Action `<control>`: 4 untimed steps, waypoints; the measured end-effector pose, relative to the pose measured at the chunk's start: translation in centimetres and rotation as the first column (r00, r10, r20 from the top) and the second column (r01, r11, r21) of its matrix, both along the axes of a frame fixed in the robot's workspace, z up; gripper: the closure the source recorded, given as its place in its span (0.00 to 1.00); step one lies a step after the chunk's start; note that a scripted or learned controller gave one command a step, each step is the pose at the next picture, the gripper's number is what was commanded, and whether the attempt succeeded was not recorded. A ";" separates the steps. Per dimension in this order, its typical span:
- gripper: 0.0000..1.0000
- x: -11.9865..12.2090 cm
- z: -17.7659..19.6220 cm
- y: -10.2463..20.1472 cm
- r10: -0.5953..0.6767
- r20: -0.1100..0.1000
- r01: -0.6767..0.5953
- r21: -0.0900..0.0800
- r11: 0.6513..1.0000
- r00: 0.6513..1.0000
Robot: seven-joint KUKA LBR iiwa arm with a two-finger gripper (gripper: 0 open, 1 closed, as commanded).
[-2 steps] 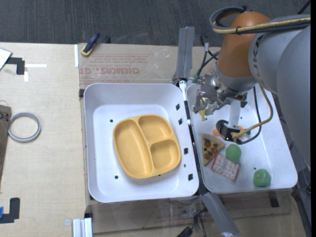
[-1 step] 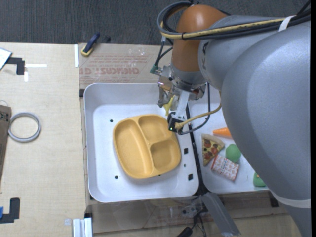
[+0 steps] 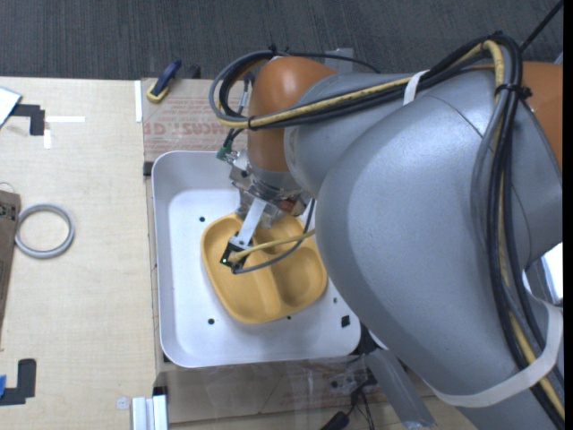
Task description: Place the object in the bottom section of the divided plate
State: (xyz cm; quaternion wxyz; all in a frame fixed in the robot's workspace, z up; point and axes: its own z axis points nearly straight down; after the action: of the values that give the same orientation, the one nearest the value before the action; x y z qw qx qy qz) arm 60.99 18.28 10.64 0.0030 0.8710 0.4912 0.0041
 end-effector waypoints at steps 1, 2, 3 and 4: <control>1.00 3.6 10.3 3.5 -0.037 -0.011 0.037 -0.001 0.999 0.999; 1.00 4.9 -1.4 4.6 -0.260 -0.011 0.260 0.001 0.966 0.966; 1.00 4.7 -0.8 4.5 -0.707 -0.002 0.707 0.013 0.707 0.707; 1.00 4.9 0.1 4.2 -0.712 0.000 0.712 0.014 0.702 0.702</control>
State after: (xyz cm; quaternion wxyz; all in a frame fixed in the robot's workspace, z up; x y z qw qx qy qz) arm 65.86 22.46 10.78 0.0002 0.9931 0.1168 0.0081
